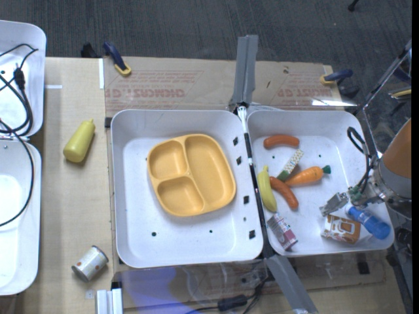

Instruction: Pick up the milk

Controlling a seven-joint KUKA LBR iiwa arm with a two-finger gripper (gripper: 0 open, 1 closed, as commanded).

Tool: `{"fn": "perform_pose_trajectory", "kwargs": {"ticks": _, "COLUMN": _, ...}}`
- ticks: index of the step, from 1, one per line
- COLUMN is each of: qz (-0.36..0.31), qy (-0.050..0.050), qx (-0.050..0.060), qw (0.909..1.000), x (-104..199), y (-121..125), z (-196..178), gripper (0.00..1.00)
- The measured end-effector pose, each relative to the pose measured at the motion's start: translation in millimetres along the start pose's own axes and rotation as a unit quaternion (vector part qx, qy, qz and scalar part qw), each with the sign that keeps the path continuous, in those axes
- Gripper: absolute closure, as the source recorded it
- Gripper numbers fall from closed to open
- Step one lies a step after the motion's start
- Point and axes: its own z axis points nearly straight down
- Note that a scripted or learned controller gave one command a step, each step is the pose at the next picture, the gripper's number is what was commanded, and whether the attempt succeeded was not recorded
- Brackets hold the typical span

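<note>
**Lying at the near edge of the right-hand bin: the milk**

The milk [283, 232], a small white and reddish carton, is seen on its side on the floor of the right-hand bin [340, 131], close to that bin's near left corner. Nothing is touching it. Just above it in the picture a yellow banana [266, 190] and a reddish sausage [285, 193] are laid side by side, with a carrot [306, 176] and a small pale bar [292, 162] beyond them, and a second sausage [281, 141] nearer the far wall.

The gripper [334, 203] is found well apart from the milk, towards the right of the same bin, low over an orange and white box [341, 229] and beside a blue bottle [368, 222]. Whether it is released or clenched cannot be told; nothing is seen held in it. The arm [398, 157] is entered from the right.

In the left-hand bin [124, 195] a yellow divided plate [191, 174] is set. On the bench outside it a yellow mustard bottle [79, 140] and a small can [89, 262] are lying.
</note>
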Motion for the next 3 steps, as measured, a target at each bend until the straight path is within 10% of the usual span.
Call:
{"fn": "perform_pose_trajectory", "kwargs": {"ticks": 1, "qz": 0.046, "qy": -0.006, "qx": 0.004, "qw": 0.9989, "x": 30, "y": 0, "z": 10, "gripper": 0.0}}
{"fn": "perform_pose_trajectory", "kwargs": {"ticks": 2, "qz": 0.047, "qy": -0.006, "qx": 0.003, "qw": 0.9989, "x": 29, "y": 1, "z": 2, "gripper": 1.0}}
{"fn": "perform_pose_trajectory", "kwargs": {"ticks": 3, "qz": -0.077, "qy": -0.006, "qx": 0.004, "qw": 0.997, "x": 67, "y": 11, "z": -129, "gripper": 1.0}}
